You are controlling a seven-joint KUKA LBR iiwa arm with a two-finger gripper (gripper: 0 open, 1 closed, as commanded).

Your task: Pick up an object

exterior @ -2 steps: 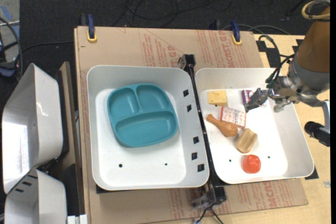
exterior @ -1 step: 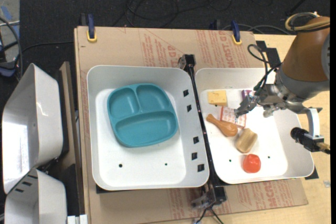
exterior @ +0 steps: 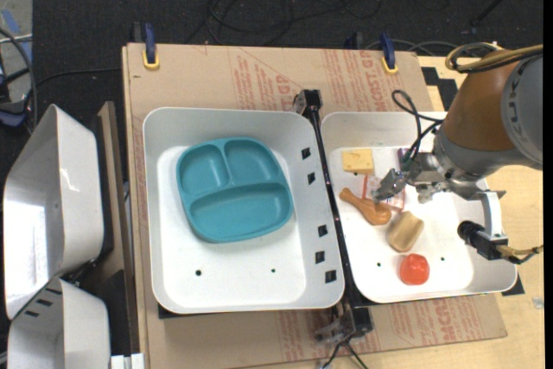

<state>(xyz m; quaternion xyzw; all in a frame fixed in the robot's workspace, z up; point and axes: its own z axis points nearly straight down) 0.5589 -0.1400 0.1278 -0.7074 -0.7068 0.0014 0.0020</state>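
Objects for the pick are all over in the right bin (exterior: 367,127), but going left to right: the left bin (exterior: 164,186) has just a teal divided plate (exterior: 233,188) lying flat in it, sitting a bit toward the upper left of the bin floor, tilted slightly relative to the walls. A black strip with clips runs between the two bins. Then the right bin holds a yellow cheese-like block (exterior: 358,160) near its upper left, a tan wooden spoon (exterior: 366,206) below that lying at a slant, a beige bread-roll-looking piece (exterior: 404,231) just beside the spoon's bowl end, and a red tomato-ish thing (exterior: 414,269) near the bottom wall. There's also something pinkish-white right under the gripper (exterior: 394,184), too hidden to name. The arm comes in from the right and the gripper hangs low just above the spoon, between the cheese block and the roll. Can't tell whether its fingers are open or closed, or if they've got anything.
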